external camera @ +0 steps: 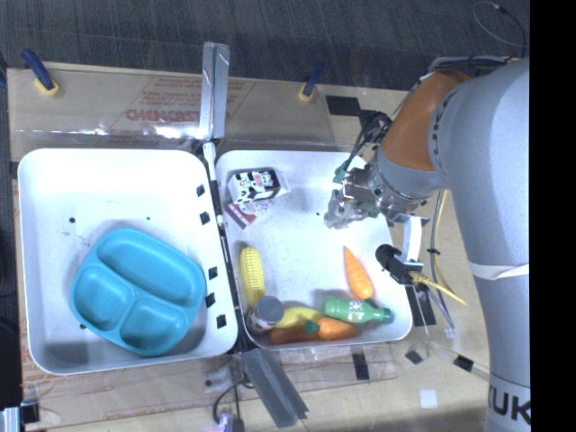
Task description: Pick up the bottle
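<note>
A green bottle (357, 311) with a white label lies on its side near the front edge of the right bin (297, 241). My gripper (342, 212) hangs over the right part of that bin, well behind the bottle and apart from it. Nothing shows between its fingers. The orange band of the arm sits just above it to the right.
In the right bin lie a corn cob (252, 275), two carrots (358, 273) (335, 329), a yellow item (297, 315), a brown-capped jar (265, 311) and a black-and-white carton (256, 185). The left bin (54, 205) holds a blue divided tray (137, 288).
</note>
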{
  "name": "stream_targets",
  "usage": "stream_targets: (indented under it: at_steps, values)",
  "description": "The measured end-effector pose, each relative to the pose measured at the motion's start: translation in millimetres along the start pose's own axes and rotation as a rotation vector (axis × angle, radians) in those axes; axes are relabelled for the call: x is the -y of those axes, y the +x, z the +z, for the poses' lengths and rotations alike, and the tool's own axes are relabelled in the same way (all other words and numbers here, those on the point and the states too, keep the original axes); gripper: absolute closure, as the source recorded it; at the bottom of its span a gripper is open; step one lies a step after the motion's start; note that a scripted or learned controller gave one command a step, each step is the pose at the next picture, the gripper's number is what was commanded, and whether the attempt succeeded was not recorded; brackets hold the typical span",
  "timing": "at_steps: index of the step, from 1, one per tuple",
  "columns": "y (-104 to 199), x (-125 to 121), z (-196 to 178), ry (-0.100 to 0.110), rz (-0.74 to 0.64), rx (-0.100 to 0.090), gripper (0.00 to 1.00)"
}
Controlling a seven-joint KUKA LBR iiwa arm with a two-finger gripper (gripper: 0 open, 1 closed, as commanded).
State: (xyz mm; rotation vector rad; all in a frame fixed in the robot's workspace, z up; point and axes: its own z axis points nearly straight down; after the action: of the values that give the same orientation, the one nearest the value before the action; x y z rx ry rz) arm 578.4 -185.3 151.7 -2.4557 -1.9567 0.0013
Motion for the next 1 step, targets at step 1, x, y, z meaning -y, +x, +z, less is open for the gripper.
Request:
stream_targets:
  at_steps: [1]
  values:
    - [6.0, -2.4, -62.4, 0.001, 0.127, 0.0, 1.0]
